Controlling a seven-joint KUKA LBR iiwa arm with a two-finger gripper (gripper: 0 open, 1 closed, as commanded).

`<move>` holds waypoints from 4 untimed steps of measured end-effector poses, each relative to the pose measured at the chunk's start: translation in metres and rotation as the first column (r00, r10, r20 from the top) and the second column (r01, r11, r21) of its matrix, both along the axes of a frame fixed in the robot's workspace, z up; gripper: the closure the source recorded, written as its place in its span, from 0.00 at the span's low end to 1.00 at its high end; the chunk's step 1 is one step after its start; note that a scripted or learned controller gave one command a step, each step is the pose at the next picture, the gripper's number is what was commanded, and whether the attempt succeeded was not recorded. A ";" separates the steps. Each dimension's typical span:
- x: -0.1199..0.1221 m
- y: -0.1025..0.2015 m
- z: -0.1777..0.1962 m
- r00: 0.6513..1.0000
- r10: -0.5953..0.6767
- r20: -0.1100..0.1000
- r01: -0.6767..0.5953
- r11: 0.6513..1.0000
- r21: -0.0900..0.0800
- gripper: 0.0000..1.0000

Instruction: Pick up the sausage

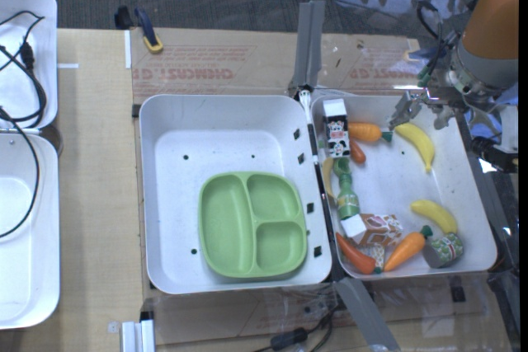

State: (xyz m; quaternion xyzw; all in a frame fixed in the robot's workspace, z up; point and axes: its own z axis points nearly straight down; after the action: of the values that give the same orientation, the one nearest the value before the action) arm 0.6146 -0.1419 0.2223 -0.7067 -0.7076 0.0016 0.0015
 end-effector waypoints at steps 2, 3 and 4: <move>0.044 -0.006 -0.131 1.000 0.031 0.002 -0.031 1.000 0.000 0.00; -0.007 0.019 -0.132 0.999 0.042 0.002 -0.042 0.999 0.000 0.00; -0.030 0.031 -0.115 0.991 0.133 0.002 -0.133 0.991 0.000 0.00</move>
State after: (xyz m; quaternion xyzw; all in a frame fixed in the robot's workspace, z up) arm 0.5843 -0.1107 0.1076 -0.6581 -0.7529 0.0011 0.0010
